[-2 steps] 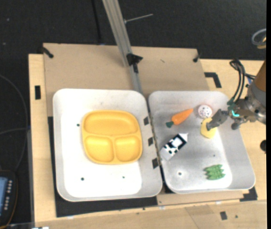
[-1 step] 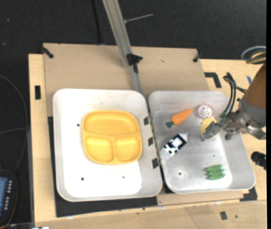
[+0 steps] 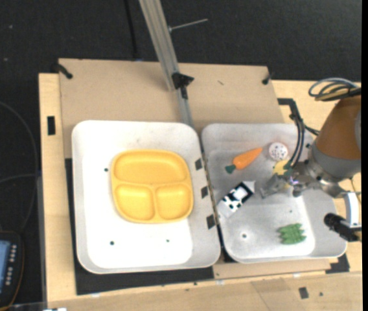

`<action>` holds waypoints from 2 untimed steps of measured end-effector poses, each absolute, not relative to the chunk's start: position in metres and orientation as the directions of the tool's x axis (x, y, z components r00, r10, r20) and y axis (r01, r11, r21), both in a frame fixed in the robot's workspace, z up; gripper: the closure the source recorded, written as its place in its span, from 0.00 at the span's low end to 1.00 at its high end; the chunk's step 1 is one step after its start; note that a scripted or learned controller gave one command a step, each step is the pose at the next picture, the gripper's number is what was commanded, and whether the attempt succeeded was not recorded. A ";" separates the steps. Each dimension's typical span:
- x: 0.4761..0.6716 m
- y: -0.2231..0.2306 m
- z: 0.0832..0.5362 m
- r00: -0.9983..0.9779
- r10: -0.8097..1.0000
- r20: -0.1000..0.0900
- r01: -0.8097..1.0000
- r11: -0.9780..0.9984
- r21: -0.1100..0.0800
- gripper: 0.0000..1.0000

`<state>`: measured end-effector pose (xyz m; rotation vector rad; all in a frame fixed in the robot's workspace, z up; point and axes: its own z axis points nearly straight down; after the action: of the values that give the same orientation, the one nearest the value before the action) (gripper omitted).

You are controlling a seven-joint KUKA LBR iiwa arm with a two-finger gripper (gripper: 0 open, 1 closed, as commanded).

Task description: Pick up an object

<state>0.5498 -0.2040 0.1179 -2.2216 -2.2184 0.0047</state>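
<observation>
In the right bin lie an orange carrot with a green top, a black-and-white block, a green leafy piece, a small white round piece and a small yellow piece. My gripper reaches in from the right and hangs low over the middle of this bin. It is just right of the black-and-white block, below the carrot, with the yellow piece right beside its upper side.
The left bin holds a yellow three-compartment plate. A slanted metal rail runs down from the top to the gap between the bins. The arm's orange band and cables sit at the right bin's far right.
</observation>
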 end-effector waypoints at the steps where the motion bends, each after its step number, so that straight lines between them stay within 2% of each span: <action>1: 0.550 -0.205 0.100 0.002 1.000 -0.002 1.000 -0.002 -0.001 0.00; 2: 0.551 -0.206 0.112 0.006 1.000 -0.002 1.000 -0.006 0.004 1.00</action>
<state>0.5509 -0.2062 0.1124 -2.2314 -2.2171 -0.0019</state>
